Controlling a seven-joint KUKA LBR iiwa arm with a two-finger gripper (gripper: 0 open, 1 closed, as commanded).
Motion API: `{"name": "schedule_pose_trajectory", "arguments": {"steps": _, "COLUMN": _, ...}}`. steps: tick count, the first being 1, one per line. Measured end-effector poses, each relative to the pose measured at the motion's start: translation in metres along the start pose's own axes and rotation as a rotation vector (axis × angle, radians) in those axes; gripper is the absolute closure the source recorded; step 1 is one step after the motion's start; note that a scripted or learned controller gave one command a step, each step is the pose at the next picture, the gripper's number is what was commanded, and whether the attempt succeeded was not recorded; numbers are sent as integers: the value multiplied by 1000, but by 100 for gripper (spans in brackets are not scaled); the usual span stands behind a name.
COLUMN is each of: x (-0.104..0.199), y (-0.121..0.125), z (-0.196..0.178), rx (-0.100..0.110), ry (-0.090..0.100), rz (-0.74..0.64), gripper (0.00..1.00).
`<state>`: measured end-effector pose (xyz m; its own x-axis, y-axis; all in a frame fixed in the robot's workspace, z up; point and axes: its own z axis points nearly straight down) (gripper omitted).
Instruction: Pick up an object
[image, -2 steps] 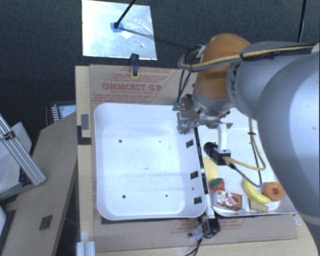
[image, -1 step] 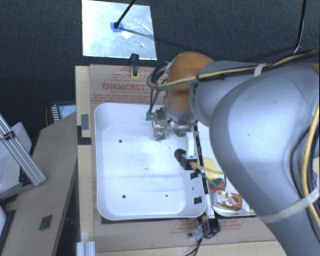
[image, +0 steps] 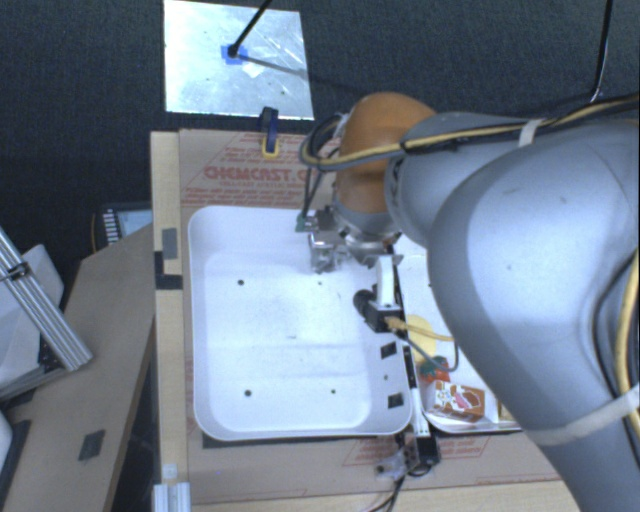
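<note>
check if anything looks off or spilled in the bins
Nothing looks spilled or damaged. The gripper hangs over the left bin; the packets lie in the right bin, mostly hidden under the arm.

Light was even and fairly bright, from above. The left bin (image: 280, 340) was nearly washed out, its shadows faint. A foil sheet (image: 238, 58) at the top glared in patches. The arm (image: 530, 270), close to the lens, looked soft and blurred; the backdrop stayed dark.

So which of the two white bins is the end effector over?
The left bin, the fully visible one; the end effector hangs at its far edge. The arm mostly hides the right bin.
</note>
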<state>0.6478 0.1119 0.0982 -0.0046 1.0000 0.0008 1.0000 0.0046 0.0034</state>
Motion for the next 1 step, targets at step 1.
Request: {"name": "schedule_pose_trajectory", "arguments": {"steps": 1, "x": 0, "y": 1, "z": -11, "rx": -2, "ry": 1, "rz": -2, "gripper": 100}}
